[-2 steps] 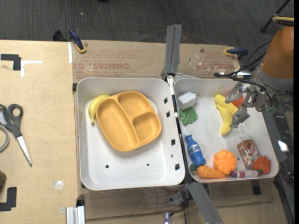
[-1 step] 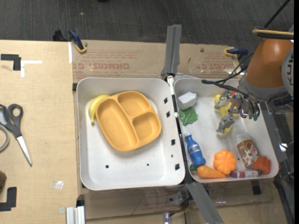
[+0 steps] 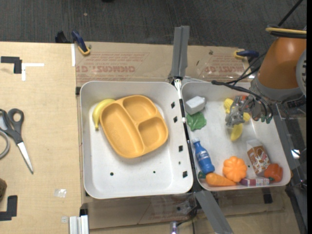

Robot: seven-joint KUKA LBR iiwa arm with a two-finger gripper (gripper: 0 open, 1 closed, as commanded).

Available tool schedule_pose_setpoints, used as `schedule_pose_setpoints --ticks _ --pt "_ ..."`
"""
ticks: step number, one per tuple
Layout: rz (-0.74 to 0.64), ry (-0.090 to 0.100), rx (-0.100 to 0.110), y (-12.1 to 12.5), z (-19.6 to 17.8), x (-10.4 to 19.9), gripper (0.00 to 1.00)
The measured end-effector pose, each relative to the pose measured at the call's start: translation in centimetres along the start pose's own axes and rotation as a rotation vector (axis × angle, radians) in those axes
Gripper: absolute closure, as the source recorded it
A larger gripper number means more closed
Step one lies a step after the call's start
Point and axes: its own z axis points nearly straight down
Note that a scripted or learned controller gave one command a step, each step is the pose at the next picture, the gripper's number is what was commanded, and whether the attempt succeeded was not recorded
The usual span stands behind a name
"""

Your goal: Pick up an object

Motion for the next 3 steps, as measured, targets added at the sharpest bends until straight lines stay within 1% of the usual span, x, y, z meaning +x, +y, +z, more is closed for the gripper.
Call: schedule_pose_setpoints --ticks 1,2,3 --pt "0.055 0.008 0.0 6.8 -4.0 2.2 1.0" --pt "0.002 0.01 0.0 7.5 1.2 3.4 1.0" --pt "0.022 0.006 0.001 3.2 -9.3 1.0 1.0"
